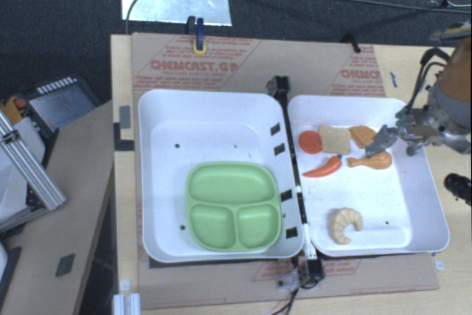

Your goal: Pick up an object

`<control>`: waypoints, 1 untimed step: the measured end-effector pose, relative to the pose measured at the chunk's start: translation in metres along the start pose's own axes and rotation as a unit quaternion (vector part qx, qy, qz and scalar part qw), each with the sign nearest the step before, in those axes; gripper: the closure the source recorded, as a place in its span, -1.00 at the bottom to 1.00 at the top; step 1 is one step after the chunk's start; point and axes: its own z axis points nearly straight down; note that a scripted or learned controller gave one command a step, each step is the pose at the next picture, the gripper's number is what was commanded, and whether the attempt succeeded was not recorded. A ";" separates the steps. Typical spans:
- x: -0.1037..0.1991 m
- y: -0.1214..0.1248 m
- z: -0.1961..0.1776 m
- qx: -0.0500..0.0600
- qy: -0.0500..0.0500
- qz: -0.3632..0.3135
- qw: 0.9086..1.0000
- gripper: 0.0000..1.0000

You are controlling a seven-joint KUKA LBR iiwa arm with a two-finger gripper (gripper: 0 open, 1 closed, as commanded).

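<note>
The right bin (424,221) holds several toy foods. A red tomato slice (310,142), a beige bread piece (334,139) and an orange piece (361,134) lie in a row near its back. In front of them are a red chili pepper (323,168) and an orange drumstick (375,161). A tan shrimp-shaped piece (345,223) lies near the front. My gripper (382,142) reaches in from the right and hangs between the orange piece and the drumstick, just over them. I see nothing lifted off the bin floor.
The left bin (158,122) holds a green three-compartment plate (232,205) at its front. A black divider strip (289,158) runs between the bins. The arm's grey wrist (446,114) stands over the right bin's right rim.
</note>
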 end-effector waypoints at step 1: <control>0.000 0.002 -0.006 -0.006 -0.001 -0.001 1.000 -1.00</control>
